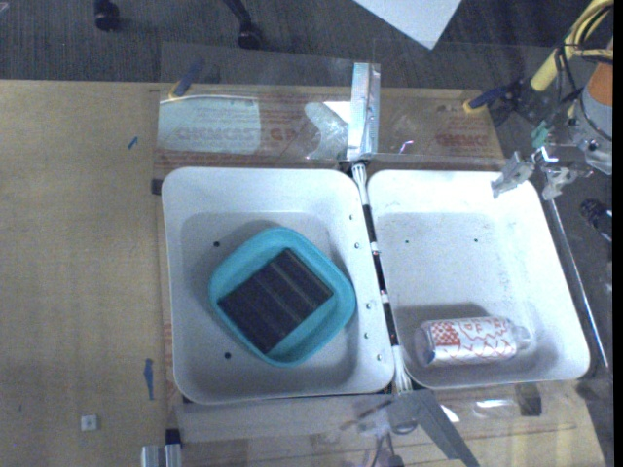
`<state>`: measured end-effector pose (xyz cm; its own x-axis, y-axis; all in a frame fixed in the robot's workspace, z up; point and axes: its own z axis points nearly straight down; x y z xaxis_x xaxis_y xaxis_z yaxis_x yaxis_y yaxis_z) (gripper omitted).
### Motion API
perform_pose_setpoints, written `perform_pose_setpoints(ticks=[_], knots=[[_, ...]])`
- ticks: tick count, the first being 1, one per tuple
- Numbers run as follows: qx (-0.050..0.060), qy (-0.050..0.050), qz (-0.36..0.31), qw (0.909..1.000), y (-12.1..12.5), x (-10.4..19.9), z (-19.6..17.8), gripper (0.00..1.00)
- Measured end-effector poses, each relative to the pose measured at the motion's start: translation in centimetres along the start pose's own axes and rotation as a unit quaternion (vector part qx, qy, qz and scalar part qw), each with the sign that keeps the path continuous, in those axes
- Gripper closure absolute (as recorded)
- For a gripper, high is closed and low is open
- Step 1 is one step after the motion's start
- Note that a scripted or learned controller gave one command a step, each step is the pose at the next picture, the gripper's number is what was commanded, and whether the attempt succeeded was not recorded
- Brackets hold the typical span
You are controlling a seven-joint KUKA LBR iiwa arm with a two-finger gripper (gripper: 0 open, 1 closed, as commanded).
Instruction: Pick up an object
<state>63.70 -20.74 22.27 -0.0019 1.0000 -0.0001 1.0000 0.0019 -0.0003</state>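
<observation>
Tube [474, 340], red-and-white printed, lying on its side in right bin [458, 217], near edge. Likely light, slightly squashy, prone to roll; grip across mid-body. Teal tray [281, 295], left bin [263, 188]. End effector [531, 166] at far right corner; state cannot be told.

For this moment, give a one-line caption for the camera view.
Gripper at right bin's far corner; tube lies inside; teal dish in left bin.

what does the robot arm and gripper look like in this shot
At the camera view's upper right edge, the arm shows as a pale grey rounded body with an orange band, trailed by yellow and dark cables. The gripper is a small, angular piece of silver-grey metal with dark fittings. No markings are readable on either.
</observation>
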Motion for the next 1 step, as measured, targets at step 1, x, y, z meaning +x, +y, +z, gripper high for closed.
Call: perform_pose_setpoints(ticks=[1], knots=[[0.000, 0.000, -0.060, 0.9982, -1.93, 0.50, 3.20, 0.00]])
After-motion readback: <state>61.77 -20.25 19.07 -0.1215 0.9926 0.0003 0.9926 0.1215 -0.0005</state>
